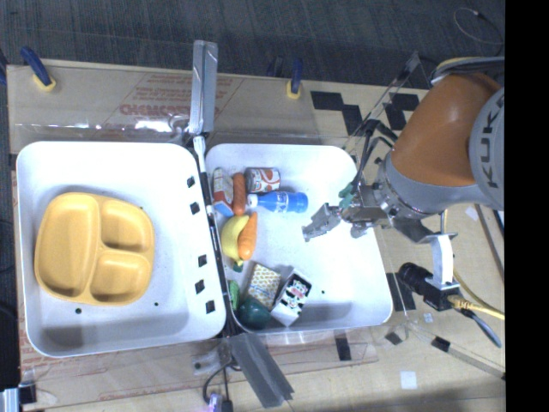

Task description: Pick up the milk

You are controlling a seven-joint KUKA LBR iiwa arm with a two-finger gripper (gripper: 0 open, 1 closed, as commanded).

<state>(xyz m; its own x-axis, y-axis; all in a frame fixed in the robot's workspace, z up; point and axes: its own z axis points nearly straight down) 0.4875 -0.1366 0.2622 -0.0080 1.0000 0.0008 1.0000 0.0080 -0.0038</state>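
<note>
1. Two shallow white bins sit side by side on the table (103,93): the left bin (51,324) and the right bin (360,303), meeting at a dark divider down the middle.
2. In the left bin lies a yellow compartment tray (93,247), set toward that bin's left half.
3. The right bin holds a cluster of small items, all crowded along its left side near the divider.
4. The milk (293,296), a small white carton with black cow-style markings, stands at the lower part of that cluster, near the bin's front wall.
5. Just left of the milk and touching it is a patterned box (264,283), and below them a dark green round item (252,313).
6. Higher up lie a banana (232,235) and a carrot (247,235) pressed together.
7. Above those is a blue and white bottle (280,202) lying on its side, with a small can (262,178) just above it.
8. The grey arm with its orange band (437,136) reaches in from the right side.
9. The end effector (319,224) hangs over the open middle of the right bin, right of the bottle and well apart from the milk.
10. Its fingers look slightly spread and nothing sits between them.
</note>
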